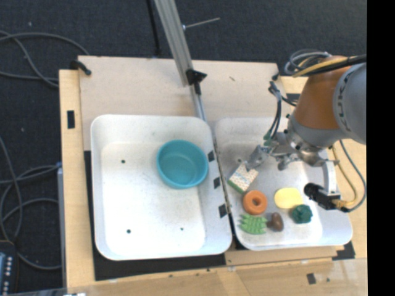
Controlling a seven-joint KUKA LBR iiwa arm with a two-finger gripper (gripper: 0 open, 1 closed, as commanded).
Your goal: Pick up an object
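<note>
Lying under fingers (259, 159), pale speckled block (242, 179), tilted, squarish

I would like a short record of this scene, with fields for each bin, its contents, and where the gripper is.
left bin: holds a teal bowl, upright
right bin: holds a pale block, orange ring, yellow object, green leafy toy, brown object, dark green object
gripper: over the right bin, just above the pale block
grasp: nothing visibly held
fingers: state unclear
</note>
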